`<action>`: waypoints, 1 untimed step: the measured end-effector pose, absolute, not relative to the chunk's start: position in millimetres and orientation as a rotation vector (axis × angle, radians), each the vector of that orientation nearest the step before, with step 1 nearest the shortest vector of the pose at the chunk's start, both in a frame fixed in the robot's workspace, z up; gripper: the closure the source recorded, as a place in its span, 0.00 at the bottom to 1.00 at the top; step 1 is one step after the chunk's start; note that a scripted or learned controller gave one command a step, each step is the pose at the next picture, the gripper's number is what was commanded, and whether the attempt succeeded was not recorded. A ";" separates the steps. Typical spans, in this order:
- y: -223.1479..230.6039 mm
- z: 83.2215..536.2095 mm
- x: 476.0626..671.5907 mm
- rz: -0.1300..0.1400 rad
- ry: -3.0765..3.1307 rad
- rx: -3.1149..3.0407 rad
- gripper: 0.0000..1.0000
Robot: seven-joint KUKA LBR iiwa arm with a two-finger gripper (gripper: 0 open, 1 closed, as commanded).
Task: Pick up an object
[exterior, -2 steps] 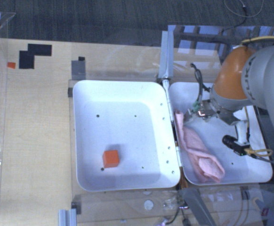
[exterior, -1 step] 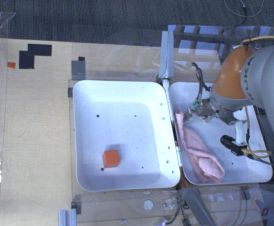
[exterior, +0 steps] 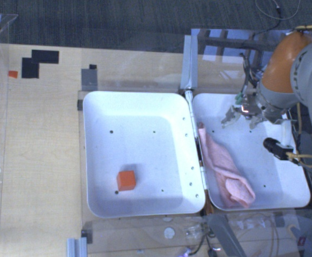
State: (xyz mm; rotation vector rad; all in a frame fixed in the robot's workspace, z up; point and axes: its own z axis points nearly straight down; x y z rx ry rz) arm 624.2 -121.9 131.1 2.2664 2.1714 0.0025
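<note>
Pink cloth (exterior: 225, 170) lies in the right bin (exterior: 284, 197) against its left wall, long axis running from upper left to lower right. From my camera view the gripper (exterior: 243, 111) hovers above the bin's upper area, fingers spread and holding nothing. An orange block (exterior: 126, 180) sits in the left bin (exterior: 145, 111).
</note>
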 end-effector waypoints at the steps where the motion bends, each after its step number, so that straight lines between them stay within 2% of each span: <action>1: -109.1 124.3 576.2 0.001 2.385 2.044 0.00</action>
